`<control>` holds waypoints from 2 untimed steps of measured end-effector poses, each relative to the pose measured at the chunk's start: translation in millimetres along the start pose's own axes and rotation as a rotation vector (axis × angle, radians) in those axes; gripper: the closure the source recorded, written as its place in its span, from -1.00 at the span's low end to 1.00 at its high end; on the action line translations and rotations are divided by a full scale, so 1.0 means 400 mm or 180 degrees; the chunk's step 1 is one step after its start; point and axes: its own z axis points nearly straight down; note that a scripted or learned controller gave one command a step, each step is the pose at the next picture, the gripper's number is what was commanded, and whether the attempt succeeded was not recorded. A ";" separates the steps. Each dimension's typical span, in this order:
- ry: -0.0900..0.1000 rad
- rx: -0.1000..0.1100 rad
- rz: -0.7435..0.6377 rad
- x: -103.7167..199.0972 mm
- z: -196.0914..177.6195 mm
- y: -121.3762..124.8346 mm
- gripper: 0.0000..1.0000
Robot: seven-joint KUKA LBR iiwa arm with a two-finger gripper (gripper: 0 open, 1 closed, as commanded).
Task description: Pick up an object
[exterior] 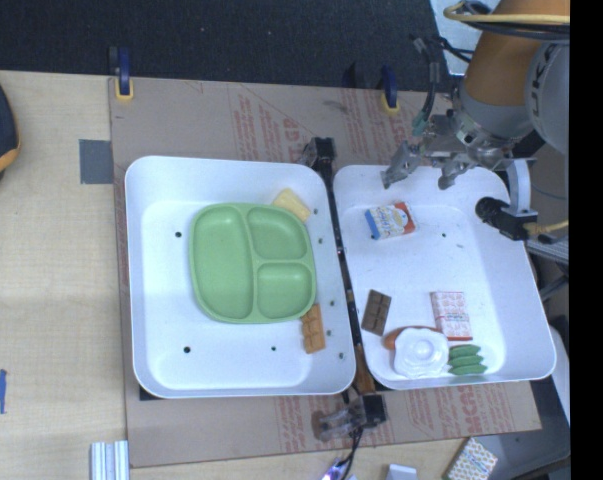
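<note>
While above right bin's (501,278) far edge, end effector (422,173) spread wide, holding nothing.

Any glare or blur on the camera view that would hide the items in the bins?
Camera view: even, soft light; the left bin has faint shading along its inner wall, no harsh glare. The green plate and the packet read clearly. The white lid blends into the right bin. The claw looks slightly soft.
</note>
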 end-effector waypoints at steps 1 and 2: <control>-0.0004 0.0009 0.0000 0.042 0.029 -0.001 -1.00; -0.0010 0.0024 0.0020 -0.073 0.178 -0.006 -1.00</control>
